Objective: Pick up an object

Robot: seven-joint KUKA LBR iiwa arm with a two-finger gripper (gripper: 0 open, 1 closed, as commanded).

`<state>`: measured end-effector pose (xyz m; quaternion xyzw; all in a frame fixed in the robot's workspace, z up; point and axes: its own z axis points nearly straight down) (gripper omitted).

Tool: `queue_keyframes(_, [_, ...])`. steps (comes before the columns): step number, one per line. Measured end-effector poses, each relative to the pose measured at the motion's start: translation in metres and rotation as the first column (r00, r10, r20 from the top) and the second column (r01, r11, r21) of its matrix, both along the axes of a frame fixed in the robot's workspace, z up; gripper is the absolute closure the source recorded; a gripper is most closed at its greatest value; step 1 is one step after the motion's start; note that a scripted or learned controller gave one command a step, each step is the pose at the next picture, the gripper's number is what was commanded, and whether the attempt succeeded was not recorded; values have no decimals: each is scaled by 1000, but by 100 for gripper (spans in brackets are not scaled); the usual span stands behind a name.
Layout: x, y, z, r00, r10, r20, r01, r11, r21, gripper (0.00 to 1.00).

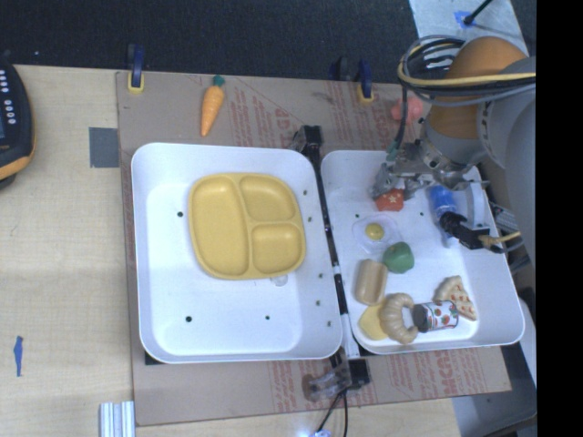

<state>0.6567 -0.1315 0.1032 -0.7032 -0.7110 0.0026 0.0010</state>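
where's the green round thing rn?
The round green toy lies in the right white bin, near its middle, just below the small yellow disc and up-right of the tan cylinder.

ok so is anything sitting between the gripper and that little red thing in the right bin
Nothing visible is in the way. The gripper is right above the small red object near the right bin's far end. The yellow piece and green ball lie nearer the camera, apart from it.

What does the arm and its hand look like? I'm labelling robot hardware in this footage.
The arm is grey with an orange band above the wrist, ringed by black and yellow cables. Its hand is small, dark metal.
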Motion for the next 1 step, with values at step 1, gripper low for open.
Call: queue_keyframes(1, [-22,81,106,1000,-1,9,1,1000,4,100])
